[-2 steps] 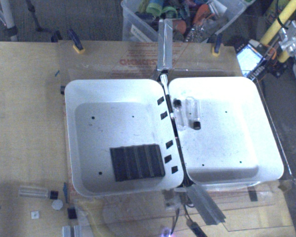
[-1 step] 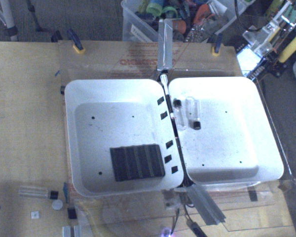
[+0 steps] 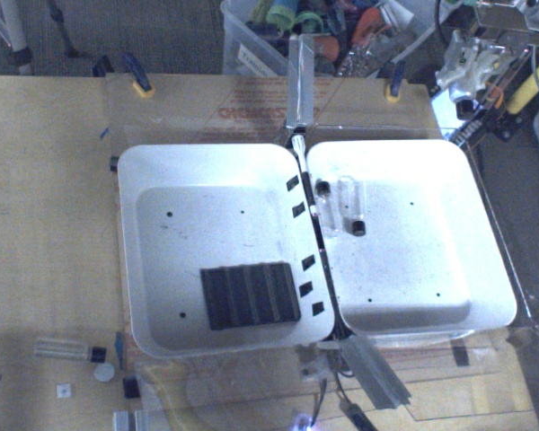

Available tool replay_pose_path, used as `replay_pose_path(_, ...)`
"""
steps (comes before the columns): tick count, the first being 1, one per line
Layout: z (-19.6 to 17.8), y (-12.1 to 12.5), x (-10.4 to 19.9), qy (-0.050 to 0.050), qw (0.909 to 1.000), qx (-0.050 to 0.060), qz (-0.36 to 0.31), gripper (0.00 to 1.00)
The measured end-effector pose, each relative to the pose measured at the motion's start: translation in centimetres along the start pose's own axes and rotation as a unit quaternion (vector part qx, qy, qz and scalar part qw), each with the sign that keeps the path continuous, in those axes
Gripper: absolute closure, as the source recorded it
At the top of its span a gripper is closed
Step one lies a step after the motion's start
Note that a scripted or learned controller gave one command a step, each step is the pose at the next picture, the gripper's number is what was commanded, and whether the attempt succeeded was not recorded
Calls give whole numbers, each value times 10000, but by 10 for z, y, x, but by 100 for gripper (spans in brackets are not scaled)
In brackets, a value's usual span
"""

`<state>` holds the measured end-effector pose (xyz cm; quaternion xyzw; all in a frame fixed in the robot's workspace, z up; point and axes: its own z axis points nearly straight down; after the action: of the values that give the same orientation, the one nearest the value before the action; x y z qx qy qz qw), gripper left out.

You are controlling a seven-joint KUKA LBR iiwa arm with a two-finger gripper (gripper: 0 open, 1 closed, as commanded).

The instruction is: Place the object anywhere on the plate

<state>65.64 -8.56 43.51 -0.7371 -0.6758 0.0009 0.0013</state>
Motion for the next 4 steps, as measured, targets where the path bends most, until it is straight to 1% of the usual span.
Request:
replay_pose_path(1, 0, 1, 106, 3, 9910, -23, 1342, 100)
replay_pose_path(2, 1, 6, 55, 3, 9370, -21, 3494, 100)
replay_pose_path(3, 1, -9, 38, 11, 8240, -9, 5666, 100)
replay_pose_path(4, 1, -16, -33, -2, 8942, 10, 4476, 100)
